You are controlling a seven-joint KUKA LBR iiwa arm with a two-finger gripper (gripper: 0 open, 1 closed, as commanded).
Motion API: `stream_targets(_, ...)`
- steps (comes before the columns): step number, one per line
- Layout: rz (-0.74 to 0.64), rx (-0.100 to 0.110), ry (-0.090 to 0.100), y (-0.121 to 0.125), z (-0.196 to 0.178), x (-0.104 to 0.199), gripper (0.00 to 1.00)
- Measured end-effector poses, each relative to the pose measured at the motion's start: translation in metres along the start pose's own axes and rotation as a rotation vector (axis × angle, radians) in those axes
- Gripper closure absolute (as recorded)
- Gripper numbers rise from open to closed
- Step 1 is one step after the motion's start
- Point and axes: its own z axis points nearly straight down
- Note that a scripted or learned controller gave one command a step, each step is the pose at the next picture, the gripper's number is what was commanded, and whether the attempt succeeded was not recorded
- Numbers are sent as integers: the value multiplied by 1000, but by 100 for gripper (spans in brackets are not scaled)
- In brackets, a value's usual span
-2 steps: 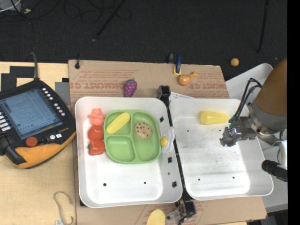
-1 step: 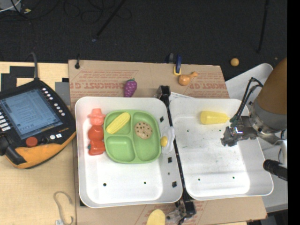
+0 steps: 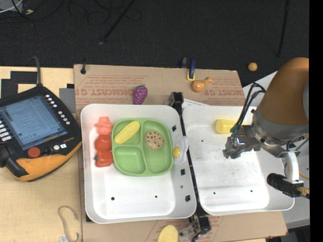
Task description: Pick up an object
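I log the arm [image 3: 285, 97] entering from the right, its orange band hiding the far right corner of the right bin [image 3: 237, 200]. The gripper [image 3: 235, 148] hangs dark and small over that bin's middle; I cannot tell from here how it is set, and I see nothing between its tips.

Right bin: one yellow block [image 3: 224, 125] near the far wall, left of the gripper and apart from it; a black cable crosses its right end.

Left bin [image 3: 131, 200]: a green divided plate [image 3: 144, 163] in the far half. On it, a toy corn cob [image 3: 126, 131] in the far left compartment and a cookie [image 3: 154, 139] in the far right one. A red and pink figure [image 3: 103, 142] lies just beside the plate's left edge; its shape is hard to read. A small yellow piece [image 3: 176, 152] sits at the plate's right rim, partly covered by something clear.

Outside the bins: cardboard sheet [image 3: 151, 84] under both, printed lettering upside down to me, only partly legible. On it, a purple grape bunch [image 3: 140, 94] and an orange pear-like toy [image 3: 201, 84]. A yellow lemon-like toy [image 3: 168, 233] is cut off by the near edge. The control pendant [image 3: 35, 130] at left is cut by the frame; its screen text is too small to read.
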Motion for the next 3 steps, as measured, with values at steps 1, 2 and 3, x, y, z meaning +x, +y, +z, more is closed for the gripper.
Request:
stream_targets(1, 3, 0, -1, 2, 0, 15, 100)
stream_targets(2, 4, 1, -2, -3, 4, 22, 100)
stream_targets(3, 3, 2, -2, 5, 17, 24, 100)
